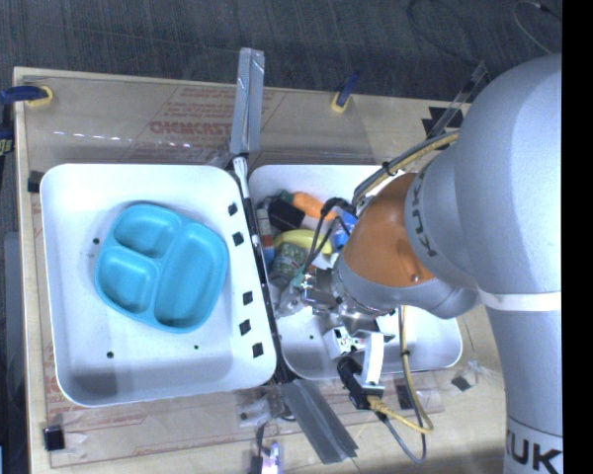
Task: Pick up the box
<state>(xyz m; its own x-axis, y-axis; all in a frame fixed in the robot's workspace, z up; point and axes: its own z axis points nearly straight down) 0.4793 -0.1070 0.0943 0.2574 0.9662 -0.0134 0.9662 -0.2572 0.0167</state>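
Observation:
The arm's grey and orange wrist point(395, 245) hangs low over the right bin point(435, 349) and covers much of its contents. The gripper point(314, 296) reaches down near the bin's left wall, largely hidden under the wrist. Just up-left of it is a cluster of items: a greenish-grey boxy item point(290, 261), a yellow object point(301, 237), an orange object point(306, 204) and a dark one point(277, 210). I cannot tell which of these is the box. Nothing is visibly held.
The left bin point(69, 354) holds a blue divided tray point(163, 265). A divider with black clips point(249, 284) separates the bins. Cables point(400, 418) trail from the wrist over the right bin's front edge. A metal bar point(245, 102) stands behind the bins.

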